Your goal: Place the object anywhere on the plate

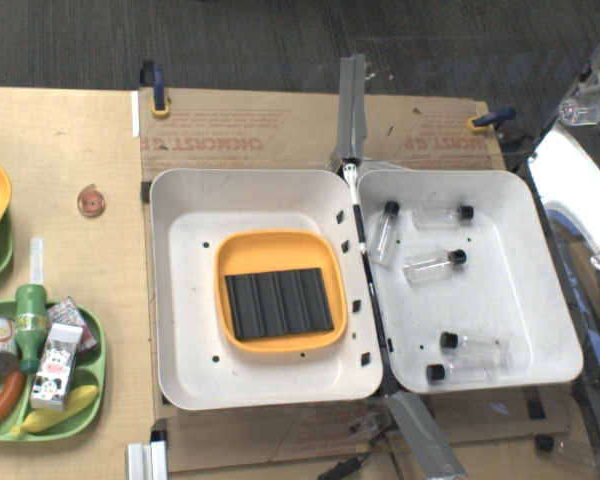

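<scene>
An orange plate (280,253) sat in the middle of the left bin (180,368), and a dark grey ribbed slab (280,303) lay flat on it, well inside the rim and covering most of its nearer part. If that slab was the object meant, the task looked done. If not, the candidates were the clear black-capped vials (430,265) scattered on their sides in the right bin (540,298): two at the far left, one near the middle, and two close together at the near edge. How the gripper stood, apart or together, could not be told from this view. Several risks seemed likely. The vials were round, smooth and transparent, so a grasp could squirt one sideways or close on nothing. The near pair lay almost touching, so reaching for one could knock the other. A vial set on the ribbed slab might also roll toward the plate's rim and over it into the bin.
</scene>
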`<state>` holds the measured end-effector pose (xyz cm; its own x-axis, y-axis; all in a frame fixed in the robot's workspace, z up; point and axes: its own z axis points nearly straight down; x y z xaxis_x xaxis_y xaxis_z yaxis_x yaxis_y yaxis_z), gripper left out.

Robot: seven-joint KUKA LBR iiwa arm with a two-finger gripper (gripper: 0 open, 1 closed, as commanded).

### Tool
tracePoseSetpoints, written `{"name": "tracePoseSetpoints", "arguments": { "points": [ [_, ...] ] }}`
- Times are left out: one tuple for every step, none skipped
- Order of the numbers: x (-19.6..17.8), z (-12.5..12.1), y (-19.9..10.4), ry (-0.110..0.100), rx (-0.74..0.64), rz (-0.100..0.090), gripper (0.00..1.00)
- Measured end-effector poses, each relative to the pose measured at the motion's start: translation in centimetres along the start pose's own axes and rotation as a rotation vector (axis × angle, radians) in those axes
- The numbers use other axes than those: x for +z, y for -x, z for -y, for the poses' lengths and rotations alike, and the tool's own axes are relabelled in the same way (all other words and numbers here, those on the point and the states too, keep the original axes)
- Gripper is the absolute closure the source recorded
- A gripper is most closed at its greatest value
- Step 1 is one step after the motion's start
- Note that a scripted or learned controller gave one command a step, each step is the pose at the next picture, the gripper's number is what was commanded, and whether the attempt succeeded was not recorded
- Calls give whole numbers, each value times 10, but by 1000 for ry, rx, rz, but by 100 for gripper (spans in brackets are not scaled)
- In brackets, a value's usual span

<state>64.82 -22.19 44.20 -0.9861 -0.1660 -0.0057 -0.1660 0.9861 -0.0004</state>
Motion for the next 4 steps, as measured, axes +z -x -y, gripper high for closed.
{"name": "tracePoseSetpoints", "arguments": {
  "points": [
    [0,-2,9,1,-325,0,100],
    [15,-18,-107,3,-558,-2,100],
    [12,-9,-52,3,-769,0,100],
    [1,-45,16,4,-1015,1,100]
  ]
}}
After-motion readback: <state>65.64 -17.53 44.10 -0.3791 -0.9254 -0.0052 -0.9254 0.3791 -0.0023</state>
